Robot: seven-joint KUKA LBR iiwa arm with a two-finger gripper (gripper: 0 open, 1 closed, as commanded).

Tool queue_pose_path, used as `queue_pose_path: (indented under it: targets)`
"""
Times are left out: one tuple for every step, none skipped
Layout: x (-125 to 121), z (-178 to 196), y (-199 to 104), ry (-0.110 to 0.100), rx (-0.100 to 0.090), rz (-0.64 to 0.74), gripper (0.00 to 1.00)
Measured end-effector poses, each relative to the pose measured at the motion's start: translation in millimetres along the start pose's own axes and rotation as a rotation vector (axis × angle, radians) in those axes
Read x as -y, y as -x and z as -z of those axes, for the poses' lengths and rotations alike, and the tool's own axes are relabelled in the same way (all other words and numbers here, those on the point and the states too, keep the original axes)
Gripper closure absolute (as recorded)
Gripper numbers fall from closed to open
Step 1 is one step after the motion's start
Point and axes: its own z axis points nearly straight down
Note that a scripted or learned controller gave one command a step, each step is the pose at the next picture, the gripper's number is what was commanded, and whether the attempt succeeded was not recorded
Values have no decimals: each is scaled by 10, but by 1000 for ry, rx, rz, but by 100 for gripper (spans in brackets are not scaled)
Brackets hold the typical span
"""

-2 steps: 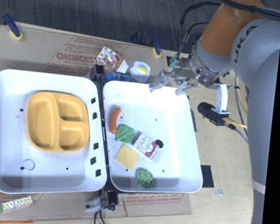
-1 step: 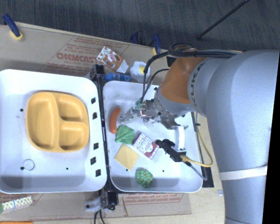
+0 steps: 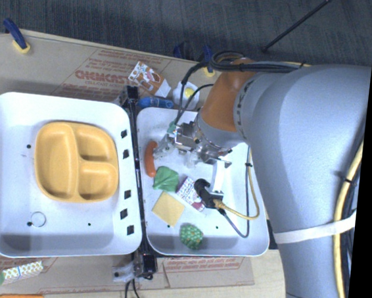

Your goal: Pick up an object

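Note:
My gripper (image 3: 185, 142) hangs over the back part of the right bin (image 3: 251, 232), below the arm's orange band. Just left of it an orange sausage-shaped piece (image 3: 150, 158) lies along the bin's left wall. A crumpled green piece (image 3: 166, 178) rests directly in front of the gripper. Beside that lies a small pink and white packet (image 3: 187, 190), partly covered by the wrist hardware. Nearer the front are a flat yellow square (image 3: 168, 208) and a green textured ball (image 3: 191, 235). Nothing is visibly held.
The left bin (image 3: 6, 159) holds a yellow divided tray (image 3: 77, 161). A printed packet (image 3: 144, 76) and a blue item (image 3: 155, 101) lie on the cardboard behind the bins. Another wrapper (image 3: 21, 271) lies at the front left. The grey arm covers the right bin's right side.

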Motion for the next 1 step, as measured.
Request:
queue_pose_path:
  targets:
    - [-1,101,0,-2,0,3,100]
